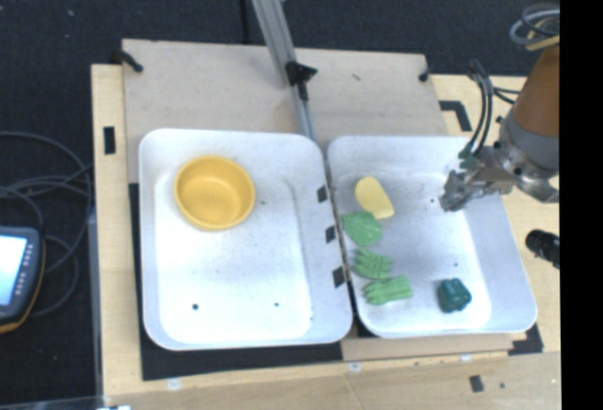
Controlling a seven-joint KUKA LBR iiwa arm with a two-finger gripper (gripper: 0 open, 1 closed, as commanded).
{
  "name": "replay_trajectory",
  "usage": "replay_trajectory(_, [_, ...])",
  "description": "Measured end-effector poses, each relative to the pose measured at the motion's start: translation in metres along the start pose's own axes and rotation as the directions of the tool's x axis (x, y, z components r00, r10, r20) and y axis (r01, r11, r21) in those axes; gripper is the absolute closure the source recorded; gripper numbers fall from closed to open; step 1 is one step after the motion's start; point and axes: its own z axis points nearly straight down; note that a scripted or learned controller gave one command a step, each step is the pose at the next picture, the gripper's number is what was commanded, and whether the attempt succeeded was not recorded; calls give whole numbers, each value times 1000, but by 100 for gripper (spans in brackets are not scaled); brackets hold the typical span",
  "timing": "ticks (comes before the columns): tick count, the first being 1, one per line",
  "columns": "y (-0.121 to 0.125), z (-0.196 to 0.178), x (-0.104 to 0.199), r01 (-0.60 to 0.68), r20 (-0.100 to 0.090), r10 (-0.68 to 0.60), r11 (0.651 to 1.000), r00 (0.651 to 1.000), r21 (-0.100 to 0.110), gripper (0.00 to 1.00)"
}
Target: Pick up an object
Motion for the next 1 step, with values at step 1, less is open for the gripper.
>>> replay_trajectory(1, [-12,7,45,-1,0,1,1000,1000,2,100])
